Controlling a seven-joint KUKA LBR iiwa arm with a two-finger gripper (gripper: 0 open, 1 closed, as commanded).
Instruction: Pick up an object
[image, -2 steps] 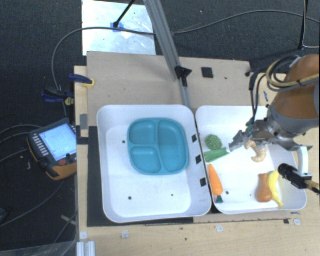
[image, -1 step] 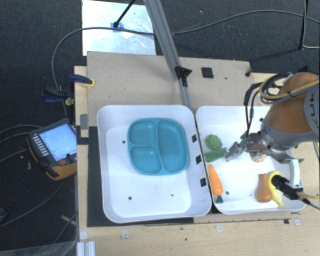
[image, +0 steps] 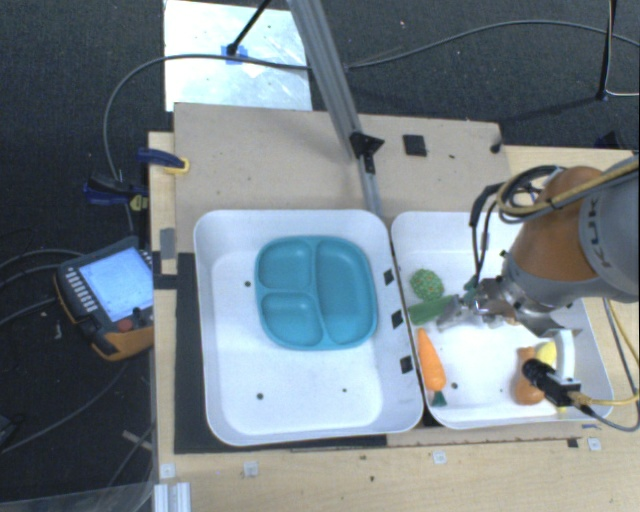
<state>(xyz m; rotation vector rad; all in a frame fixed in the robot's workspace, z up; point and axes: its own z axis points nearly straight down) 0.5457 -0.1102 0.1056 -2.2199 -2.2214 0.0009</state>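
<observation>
Still no grip: the pick could slip away from here

Right at the gripper (image: 470, 303), low in the right bin (image: 480, 410), the view is cluttered. The wrist hangs over the fingers, so I cannot tell whether the jaws stand apart or together, and nothing can be seen between them. No object can be called held.

Just left of the jaws lies a dark green piece (image: 422, 311), seemingly touching or nearly touching them, and just beyond it sits the broccoli (image: 427, 284). These are the likeliest targets. The risk is that the jaws close beside the green piece rather than around it, or push it and the broccoli toward the bin wall, where there is little room to close on them.

Below and left of the jaws lies the carrot (image: 431, 361), tilted along the bin's left wall. It is slim and smooth-looking; a pinch across it could roll it or squirt it out.

To the other side, under the arm, sit an orange lump (image: 527, 385) and a yellow piece (image: 546, 352), partly hidden by a black fitting. A swing of the arm could knock them.

Farther left, well apart from the jaws, the blue plate (image: 315, 290) rests in the left bin (image: 225, 330); it is broad and flat, a poor fit for a two-finger pinch.
</observation>
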